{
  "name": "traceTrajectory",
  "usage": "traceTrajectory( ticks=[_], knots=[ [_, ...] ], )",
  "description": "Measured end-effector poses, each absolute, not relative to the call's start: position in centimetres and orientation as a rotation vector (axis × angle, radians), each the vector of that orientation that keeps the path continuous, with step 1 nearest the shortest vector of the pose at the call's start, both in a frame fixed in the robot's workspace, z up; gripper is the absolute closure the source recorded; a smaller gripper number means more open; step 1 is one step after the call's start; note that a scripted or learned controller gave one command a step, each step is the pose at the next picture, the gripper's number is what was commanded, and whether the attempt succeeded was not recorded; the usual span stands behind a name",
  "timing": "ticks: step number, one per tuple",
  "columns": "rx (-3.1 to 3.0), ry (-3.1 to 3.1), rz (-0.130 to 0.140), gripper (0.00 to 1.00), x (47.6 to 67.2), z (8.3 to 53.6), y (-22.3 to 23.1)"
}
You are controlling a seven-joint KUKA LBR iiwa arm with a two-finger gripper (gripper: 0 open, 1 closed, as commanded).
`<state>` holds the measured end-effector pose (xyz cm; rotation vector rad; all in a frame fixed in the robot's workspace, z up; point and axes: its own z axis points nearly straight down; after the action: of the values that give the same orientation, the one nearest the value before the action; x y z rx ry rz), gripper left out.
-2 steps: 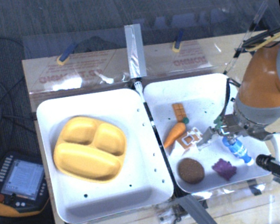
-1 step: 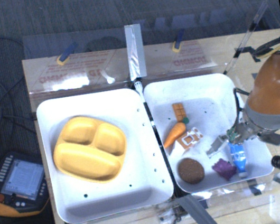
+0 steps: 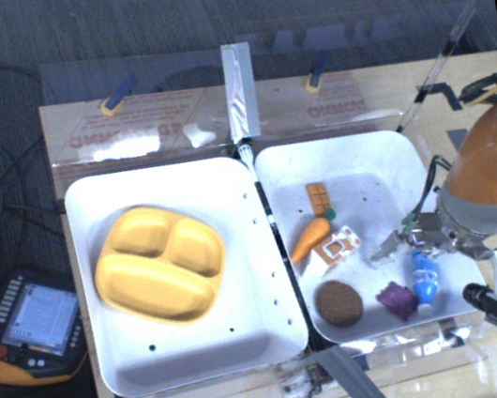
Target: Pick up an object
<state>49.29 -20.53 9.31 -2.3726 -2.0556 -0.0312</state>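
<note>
Two bins, and the gripper hangs low in the right bin, just above the blue bottle beside the purple toy; its grip I cannot tell.

We list two white bins; a yellow bread-shaped lump; an orange carrot with green top; an orange waffle-patterned bar; a white-and-orange carton; a brown disc; a purple piece; a blue-and-white bottle.
</note>
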Motion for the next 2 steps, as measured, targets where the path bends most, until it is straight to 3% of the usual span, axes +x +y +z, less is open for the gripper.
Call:
traceTrajectory(
  ticks=[1,2],
  knots=[
    [-2.382,-2.061,-0.022,1.00,49.3,10.0,-20.9],
    [-2.923,-1.147,0.009,1.00,48.4,12.2,-16.7]
  ],
)
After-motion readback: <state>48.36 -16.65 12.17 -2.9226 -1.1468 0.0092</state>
